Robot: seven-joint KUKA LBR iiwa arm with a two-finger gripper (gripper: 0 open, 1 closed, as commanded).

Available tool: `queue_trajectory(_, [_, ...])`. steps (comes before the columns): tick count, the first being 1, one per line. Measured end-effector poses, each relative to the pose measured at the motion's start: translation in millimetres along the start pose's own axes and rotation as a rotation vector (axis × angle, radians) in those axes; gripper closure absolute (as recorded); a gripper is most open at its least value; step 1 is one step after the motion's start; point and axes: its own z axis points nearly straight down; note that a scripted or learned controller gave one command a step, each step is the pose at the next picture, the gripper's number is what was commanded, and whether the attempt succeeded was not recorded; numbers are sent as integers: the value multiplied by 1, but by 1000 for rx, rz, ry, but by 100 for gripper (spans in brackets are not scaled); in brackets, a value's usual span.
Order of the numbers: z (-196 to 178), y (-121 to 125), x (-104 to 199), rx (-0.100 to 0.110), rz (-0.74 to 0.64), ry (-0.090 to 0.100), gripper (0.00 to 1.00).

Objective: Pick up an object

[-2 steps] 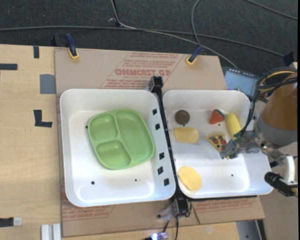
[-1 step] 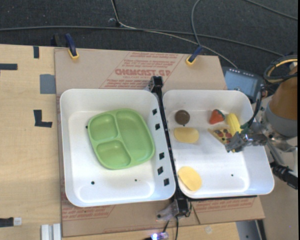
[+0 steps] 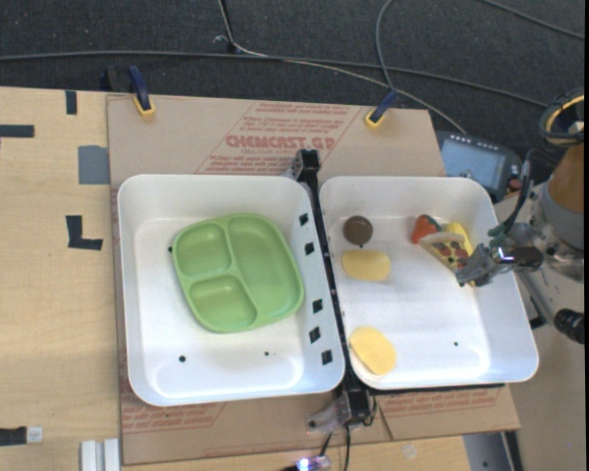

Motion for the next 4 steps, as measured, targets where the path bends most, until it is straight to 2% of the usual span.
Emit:
queue_trajectory(2, [-2, 25, 120, 5, -6, 3, 100])
queue_trajectory(4, [21, 44, 227, 6, -6, 2, 100])
